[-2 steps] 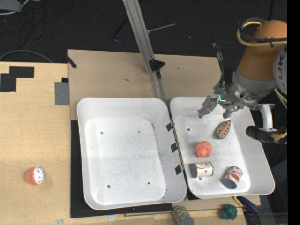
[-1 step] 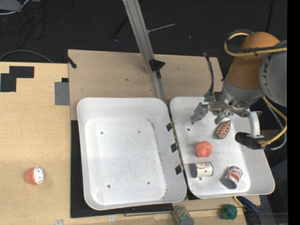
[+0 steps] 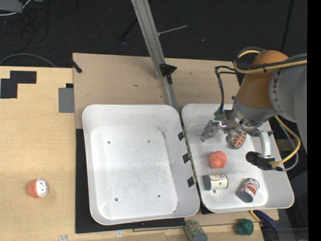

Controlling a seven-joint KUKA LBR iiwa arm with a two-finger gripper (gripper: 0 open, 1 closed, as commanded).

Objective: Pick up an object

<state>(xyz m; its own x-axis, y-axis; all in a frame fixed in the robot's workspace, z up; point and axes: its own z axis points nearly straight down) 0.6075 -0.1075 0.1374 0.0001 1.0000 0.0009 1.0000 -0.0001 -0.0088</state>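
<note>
The right white bin (image 3: 281,197) holds a lumpy red object (image 3: 217,159), a small white can lying on its side (image 3: 216,182), a red-and-white can (image 3: 248,189) and a brown spotted piece (image 3: 237,140). My gripper (image 3: 223,133) hangs low over the back of this bin, open, with one grey finger (image 3: 208,132) splayed to the left. The spotted piece lies right by the other finger, and nothing shows between the two. The red object sits just in front of the gripper, apart from it.
The left white bin (image 3: 95,119) sits beside the right one, with black clips along the shared rim. A red-and-white ball (image 3: 37,188) lies on the bench far left. A green object (image 3: 245,227) and a can (image 3: 193,230) lie in front of the bins. A metal rail (image 3: 153,39) slants behind.
</note>
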